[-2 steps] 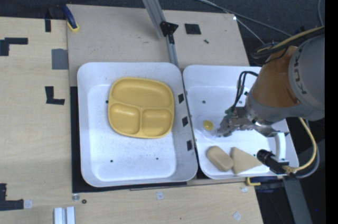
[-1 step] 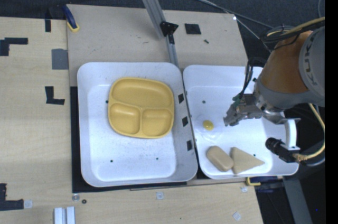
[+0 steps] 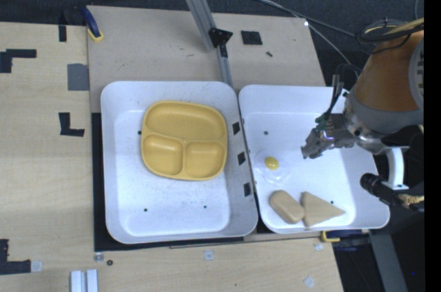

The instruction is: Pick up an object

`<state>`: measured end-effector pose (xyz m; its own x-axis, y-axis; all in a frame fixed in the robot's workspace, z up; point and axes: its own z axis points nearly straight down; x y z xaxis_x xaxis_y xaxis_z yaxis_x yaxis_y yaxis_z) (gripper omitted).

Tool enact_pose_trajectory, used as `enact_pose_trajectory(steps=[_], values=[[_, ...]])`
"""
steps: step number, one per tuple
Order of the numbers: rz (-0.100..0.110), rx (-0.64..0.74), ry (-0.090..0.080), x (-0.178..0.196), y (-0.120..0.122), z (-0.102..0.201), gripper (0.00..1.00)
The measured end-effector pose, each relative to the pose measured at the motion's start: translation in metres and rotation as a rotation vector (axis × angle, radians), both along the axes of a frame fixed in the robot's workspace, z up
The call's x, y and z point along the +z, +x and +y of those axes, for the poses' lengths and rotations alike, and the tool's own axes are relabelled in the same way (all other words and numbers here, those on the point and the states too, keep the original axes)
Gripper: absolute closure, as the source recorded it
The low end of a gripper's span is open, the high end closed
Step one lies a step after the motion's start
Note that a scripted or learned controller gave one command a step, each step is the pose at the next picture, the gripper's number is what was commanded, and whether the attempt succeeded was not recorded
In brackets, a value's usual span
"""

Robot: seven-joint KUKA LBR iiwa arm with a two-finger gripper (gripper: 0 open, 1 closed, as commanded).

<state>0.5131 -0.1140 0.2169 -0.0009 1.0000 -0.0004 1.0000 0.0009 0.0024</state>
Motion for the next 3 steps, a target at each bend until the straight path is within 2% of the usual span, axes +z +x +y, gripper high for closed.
enact_pose_trajectory(steps=[1, 2, 3], values=[[0.003, 0.000, 0.001, 0.015, 0.000, 0.000, 1.00], [0.004, 0.005, 0.002, 0.003, 0.004, 0.057, 1.00], [0.004, 0.006, 0.002, 0.011, -0.002, 0.108, 1.00]])
